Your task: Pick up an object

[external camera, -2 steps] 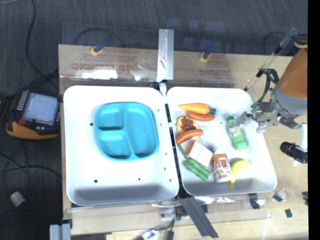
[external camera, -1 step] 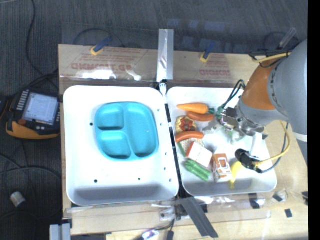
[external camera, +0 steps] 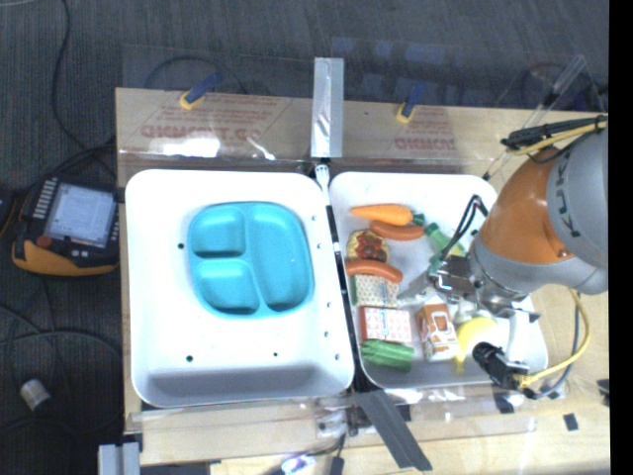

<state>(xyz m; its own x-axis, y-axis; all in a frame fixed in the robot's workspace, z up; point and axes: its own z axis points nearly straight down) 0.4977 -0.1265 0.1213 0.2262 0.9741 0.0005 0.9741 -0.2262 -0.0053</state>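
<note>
The right white bin (external camera: 415,181) holds several toy foods: an orange carrot (external camera: 381,213), a hot dog (external camera: 372,271), a red packet (external camera: 384,323), a green vegetable (external camera: 388,354), an orange carton (external camera: 435,331) and a yellow piece (external camera: 473,331). My gripper (external camera: 444,277) is low over the right half of this bin, just above the orange carton and left of the yellow piece. The grey and orange arm (external camera: 529,231) hides the bin's right side.
The left bin (external camera: 158,364) carries a blue divided plate (external camera: 249,257). A handheld pendant (external camera: 69,221) lies on the floor at far left. Cables (external camera: 564,359) loop off the wrist past the right bin's front corner.
</note>
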